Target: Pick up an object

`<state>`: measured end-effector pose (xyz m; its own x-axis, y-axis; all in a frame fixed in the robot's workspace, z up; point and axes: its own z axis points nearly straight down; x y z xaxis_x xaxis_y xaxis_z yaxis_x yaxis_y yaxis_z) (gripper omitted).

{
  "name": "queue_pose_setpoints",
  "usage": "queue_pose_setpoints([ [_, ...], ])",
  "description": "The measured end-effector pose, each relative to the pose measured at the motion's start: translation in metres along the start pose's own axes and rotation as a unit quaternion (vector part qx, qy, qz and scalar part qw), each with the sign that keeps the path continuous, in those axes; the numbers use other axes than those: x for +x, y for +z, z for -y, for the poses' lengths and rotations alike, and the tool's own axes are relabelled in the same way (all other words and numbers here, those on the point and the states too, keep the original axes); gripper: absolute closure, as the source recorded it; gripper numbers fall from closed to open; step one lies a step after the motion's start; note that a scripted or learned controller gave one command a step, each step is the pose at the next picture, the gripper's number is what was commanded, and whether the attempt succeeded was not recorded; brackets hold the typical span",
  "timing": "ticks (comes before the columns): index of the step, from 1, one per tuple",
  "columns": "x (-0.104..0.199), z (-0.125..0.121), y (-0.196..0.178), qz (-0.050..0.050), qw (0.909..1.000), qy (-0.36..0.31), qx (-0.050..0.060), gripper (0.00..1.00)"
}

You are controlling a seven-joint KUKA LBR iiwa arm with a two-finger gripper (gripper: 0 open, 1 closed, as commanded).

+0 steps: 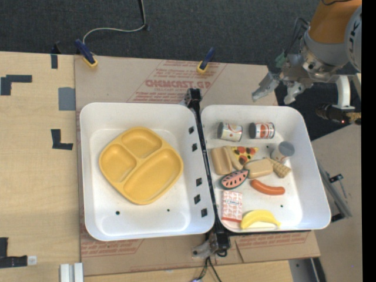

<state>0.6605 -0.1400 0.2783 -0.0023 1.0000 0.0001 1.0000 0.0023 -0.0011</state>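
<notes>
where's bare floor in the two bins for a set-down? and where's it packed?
Left bin: bare floor along the near edge and in the corners around the yellow divided plate. Right bin: a bare strip on the far-right side, beyond the sausage and grey cup. Crowded: its centre and left, from the cans to the banana.

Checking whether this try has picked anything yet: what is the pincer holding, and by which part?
Nothing is held. The pincer hangs open above the cardboard beyond the right bin, with no object between its fingers.
</notes>
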Motion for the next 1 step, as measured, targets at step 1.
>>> queue_pose_setpoints([
  [1,0.033,-0.0079,0.1888,0.0,1.0,0.0,0.0,0.0],
])
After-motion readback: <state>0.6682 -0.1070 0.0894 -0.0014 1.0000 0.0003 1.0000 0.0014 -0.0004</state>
